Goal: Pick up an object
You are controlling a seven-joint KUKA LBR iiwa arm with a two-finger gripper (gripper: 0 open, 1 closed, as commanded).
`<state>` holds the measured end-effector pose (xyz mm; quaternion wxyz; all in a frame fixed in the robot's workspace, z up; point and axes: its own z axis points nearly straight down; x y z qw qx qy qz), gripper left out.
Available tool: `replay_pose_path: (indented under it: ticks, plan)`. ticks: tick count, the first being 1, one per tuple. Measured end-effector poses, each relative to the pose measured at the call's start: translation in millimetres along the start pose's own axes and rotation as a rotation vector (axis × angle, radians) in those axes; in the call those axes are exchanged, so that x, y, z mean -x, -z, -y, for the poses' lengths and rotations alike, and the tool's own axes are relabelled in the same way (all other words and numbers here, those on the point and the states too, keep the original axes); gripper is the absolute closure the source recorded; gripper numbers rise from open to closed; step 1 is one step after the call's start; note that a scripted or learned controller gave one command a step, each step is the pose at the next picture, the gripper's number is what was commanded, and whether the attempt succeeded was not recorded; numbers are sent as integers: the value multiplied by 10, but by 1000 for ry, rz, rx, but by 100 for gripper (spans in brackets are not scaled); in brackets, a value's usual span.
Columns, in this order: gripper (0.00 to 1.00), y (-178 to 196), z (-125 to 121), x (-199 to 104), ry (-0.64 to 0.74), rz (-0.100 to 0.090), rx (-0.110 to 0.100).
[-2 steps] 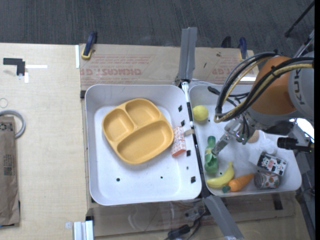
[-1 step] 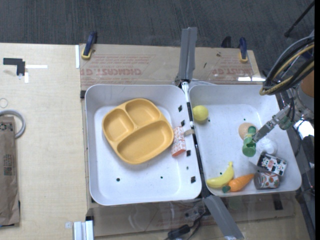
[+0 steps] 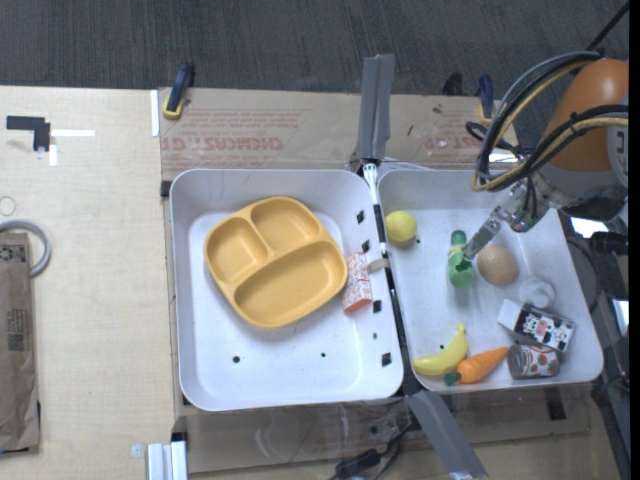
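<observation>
Pale wooden bench [image 3: 80, 268] carries the two white bins side by side. The left bin [image 3: 290, 378] holds a yellow divided plate [image 3: 275, 260]; the right bin [image 3: 430, 203] is the crowded one, and the arm reaches into it from the right.

The step in hand looks like the approach-and-grasp. The gripper [image 3: 474, 252] is slanted down near the middle of the right bin, its tip at or touching the top of a green bottle-shaped thing [image 3: 461, 271] that stands just beside a tan egg-shaped thing [image 3: 497, 265]. That green thing is the likely target. A yellow ball [image 3: 401, 227] sits toward the far left corner, and a banana [image 3: 445, 353] and carrot [image 3: 482, 364] lie along the near edge, well apart from the tip.

Whether the gripper is parted or closed I cannot tell — from this height its tip reads as one thin shape. Nothing is plainly clamped in it. The next move, I judge, calls for a firm closure on the green thing and a straight lift, without nudging the tan one.
</observation>
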<state>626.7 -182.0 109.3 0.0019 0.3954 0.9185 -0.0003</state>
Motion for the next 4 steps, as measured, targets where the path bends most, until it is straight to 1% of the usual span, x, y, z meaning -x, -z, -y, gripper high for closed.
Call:
replay_pose_path:
  ticks: [1, 2, 3, 4]
  plan:
    - [0, -131, -615, -565, -2, 6, 4]
    - [0, -131, -614, -565, -2, 6, 4]
    - [0, 648, -170, 26, 105, 2, 0]
    - [0, 283, -116, 178, -290, 0, -1]
